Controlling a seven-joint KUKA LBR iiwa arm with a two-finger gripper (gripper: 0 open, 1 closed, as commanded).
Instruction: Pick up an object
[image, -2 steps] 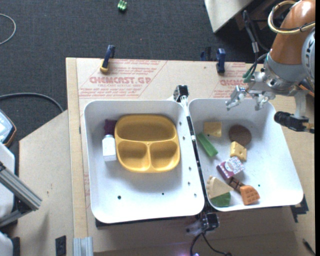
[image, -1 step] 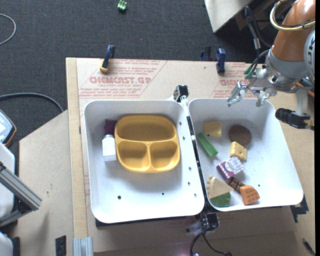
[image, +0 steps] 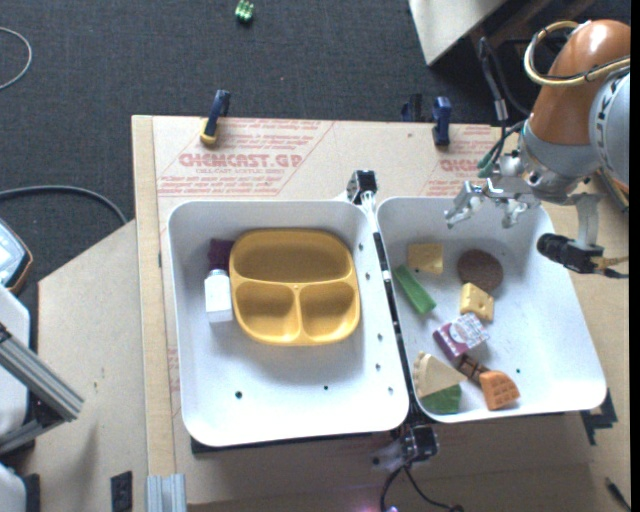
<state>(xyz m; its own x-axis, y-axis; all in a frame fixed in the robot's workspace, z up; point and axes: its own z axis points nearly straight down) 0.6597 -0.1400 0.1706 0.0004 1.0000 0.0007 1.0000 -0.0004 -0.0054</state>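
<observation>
Brown disc (image: 480, 268) flat in right bin (image: 560, 340), just below gripper (image: 488, 208), fingers apart, empty. Cheese cubes (image: 425, 258), green stick (image: 414, 290) left of disc; yellow tray (image: 294, 286) in left bin (image: 190, 320).

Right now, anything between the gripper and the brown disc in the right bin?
Nothing visible. The gripper hangs over the right bin near its far wall; the brown disc lies just nearer the camera on bare floor. The yellow cheese piece sits to the disc's left, apart from it.
</observation>
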